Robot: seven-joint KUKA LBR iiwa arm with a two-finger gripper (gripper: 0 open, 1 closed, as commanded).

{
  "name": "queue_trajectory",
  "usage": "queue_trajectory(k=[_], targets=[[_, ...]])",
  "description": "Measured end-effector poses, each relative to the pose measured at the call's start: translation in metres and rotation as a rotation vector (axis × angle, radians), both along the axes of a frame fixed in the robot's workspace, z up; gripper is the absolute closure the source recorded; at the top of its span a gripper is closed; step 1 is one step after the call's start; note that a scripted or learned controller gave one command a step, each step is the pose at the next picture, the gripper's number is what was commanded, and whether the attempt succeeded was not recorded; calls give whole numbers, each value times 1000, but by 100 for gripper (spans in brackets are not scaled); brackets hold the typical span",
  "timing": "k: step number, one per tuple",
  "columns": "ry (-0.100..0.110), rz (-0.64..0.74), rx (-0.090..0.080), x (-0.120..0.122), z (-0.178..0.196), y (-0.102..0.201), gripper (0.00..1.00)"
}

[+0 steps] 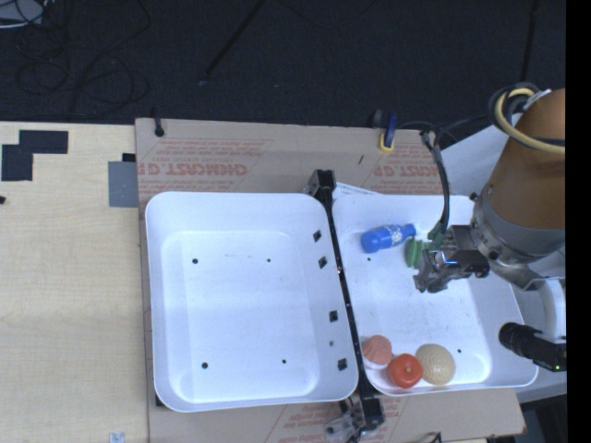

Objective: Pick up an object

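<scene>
So I'm parked over the right bin, arm coming in from the right side, with my gripper hanging low near the middle of it. Honestly can't tell how wide my jaws are from this angle, it's all dark metal bunched together, and I don't see anything clamped in there.

Stuff in my bin: a blue bottle lying on its side toward the back, just left of me. There's a green thing right beside my gripper, partly tucked behind it, touching or nearly so, hard to say. Down at the front edge there are three round bits in a row: a pink ball, a red ball and a tan ball, all snug together and well apart from me.

Left bin sits alongside, on cardboard.
</scene>
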State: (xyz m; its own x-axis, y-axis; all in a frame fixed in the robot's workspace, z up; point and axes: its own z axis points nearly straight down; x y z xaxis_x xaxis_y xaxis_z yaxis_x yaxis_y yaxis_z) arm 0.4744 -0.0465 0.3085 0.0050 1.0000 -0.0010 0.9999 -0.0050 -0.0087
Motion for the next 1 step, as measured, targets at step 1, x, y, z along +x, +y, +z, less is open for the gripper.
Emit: queue_trajectory(k=[1], targets=[[-20,11,1,55,104,47,100]])
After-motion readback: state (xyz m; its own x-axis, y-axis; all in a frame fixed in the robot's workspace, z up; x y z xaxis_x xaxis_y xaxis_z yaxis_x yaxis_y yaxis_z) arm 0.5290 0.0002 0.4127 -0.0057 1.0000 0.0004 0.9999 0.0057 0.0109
